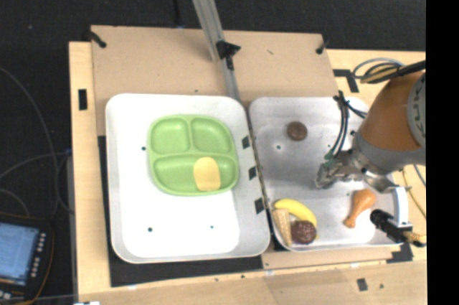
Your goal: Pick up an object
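In the right bin (276, 125) lie a small brown round piece (296, 130) near the back, a yellow banana (295, 210) and a dark brown cookie-like disc (303, 232) at the front left, and an orange drumstick-shaped toy (360, 206) at the front right. My gripper (328, 178) hangs low over the bin's middle, left of the orange toy and below the brown piece. Nothing shows between its fingers.
The left bin (129, 224) holds a green divided plate (192, 154) with a yellow oval piece (207, 174) in its front compartment. A slanted metal pole (208, 9) rises behind the bins. The arm's orange band (391, 117) overhangs the right bin's right side.
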Robot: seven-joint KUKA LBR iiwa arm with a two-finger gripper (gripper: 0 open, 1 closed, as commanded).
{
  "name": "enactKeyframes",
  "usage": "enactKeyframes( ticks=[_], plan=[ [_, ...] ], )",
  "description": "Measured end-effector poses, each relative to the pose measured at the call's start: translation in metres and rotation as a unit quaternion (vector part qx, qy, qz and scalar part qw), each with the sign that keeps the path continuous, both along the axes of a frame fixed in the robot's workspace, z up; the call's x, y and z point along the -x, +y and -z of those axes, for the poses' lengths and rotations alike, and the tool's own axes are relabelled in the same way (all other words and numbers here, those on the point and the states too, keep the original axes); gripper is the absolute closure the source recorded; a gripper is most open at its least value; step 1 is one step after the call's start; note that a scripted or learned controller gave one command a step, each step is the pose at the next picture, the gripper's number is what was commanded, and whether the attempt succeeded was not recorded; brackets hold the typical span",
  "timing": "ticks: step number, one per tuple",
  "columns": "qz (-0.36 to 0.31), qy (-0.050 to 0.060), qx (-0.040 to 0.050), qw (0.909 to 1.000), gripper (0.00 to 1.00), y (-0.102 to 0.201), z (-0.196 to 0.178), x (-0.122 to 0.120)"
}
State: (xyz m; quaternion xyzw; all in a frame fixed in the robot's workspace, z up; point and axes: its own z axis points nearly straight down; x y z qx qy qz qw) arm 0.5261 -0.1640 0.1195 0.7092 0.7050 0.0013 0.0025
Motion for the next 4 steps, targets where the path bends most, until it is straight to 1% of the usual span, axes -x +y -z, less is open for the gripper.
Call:
enactKeyframes(
  ticks=[1, 3, 4],
  plan=[
    [-0.005, -0.002, 0.0005, 1.0, 1.0, 0.005, -0.062, -0.005],
    [-0.005, -0.001, 0.0007, 1.0, 1.0, -0.001, -0.151, -0.005],
    [-0.007, 0.001, -0.0006, 1.0, 1.0, 0.049, -0.148, -0.035]
  ],
)
